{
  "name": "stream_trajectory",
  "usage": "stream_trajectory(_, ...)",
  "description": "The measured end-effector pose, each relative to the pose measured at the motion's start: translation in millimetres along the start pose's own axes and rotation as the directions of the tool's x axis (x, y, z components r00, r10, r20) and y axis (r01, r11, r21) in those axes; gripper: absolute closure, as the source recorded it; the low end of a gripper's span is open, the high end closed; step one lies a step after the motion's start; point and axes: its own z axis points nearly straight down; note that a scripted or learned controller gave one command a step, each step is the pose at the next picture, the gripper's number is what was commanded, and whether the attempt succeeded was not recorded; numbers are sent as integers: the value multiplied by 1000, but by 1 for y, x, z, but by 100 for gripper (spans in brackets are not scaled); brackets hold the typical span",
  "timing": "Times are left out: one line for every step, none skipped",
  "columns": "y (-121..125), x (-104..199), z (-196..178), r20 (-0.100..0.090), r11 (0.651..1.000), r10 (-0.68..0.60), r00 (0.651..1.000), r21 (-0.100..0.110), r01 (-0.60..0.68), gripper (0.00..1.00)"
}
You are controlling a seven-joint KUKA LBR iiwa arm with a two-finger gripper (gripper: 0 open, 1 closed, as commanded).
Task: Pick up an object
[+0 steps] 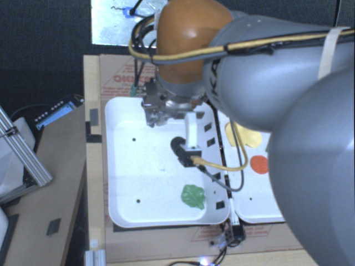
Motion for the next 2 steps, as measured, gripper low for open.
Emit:
stream_trajectory(-12,11,-259,-4,1000,7,1000,-16,-7,100)
stream_trajectory(-85,12,-239,3,1000,6,1000,4,-6,100)
